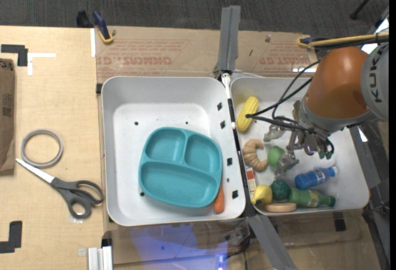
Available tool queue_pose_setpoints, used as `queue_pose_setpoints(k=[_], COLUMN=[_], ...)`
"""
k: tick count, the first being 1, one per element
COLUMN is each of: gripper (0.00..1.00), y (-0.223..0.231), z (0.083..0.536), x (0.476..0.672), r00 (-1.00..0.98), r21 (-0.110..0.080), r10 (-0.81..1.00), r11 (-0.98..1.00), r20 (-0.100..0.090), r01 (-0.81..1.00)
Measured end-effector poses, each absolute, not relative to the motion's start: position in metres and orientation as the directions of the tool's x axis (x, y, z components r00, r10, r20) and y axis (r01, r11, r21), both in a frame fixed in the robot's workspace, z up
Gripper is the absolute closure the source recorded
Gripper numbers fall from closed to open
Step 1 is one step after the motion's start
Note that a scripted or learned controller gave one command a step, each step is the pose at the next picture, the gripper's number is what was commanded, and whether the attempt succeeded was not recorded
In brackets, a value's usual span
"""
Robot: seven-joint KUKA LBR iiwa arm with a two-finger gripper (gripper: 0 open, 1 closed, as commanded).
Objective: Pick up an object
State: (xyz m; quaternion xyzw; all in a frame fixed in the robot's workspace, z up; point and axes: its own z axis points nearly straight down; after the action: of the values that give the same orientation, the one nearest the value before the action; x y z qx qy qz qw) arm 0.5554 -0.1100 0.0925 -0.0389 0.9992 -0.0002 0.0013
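Camera view: the claw (pixel 289 152) hangs low in the right bin (pixel 356 157), fingers spread and gripping nothing, poised over crowded toys. A green ball (pixel 274 155) sits just beside it, the likeliest pick, croissant (pixel 253 153) beyond.

A robot lab. The bench (pixel 49 77) is plain wood and cardboard, with tape (pixel 41 147) and scissors (pixel 65 187) beside two white bins (pixel 117 108).

The right bin (pixel 356 200) held a jumble: a yellow corn cob (pixel 248 113) at its far left, a tan croissant (pixel 254 154) nearer, a green ball (pixel 274 156) beside it, and a blue bottle (pixel 314 177) lying flat.
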Motion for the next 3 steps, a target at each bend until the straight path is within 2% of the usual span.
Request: queue_pose_setpoints(k=[1,2,3], gripper=[0.0,0.0,0.0], y=[-0.092,-0.116,-0.173], z=[0.098,0.093,0.093], x=[0.523,0.521,0.585], r00=[-0.998,-0.997,-0.972], r21=[-0.005,-0.002,-0.001], r10=[-0.061,-0.082,-0.236], r11=[0.998,0.997,0.972], r20=[-0.029,-0.006,-0.006], r01=[-0.061,-0.082,-0.236])
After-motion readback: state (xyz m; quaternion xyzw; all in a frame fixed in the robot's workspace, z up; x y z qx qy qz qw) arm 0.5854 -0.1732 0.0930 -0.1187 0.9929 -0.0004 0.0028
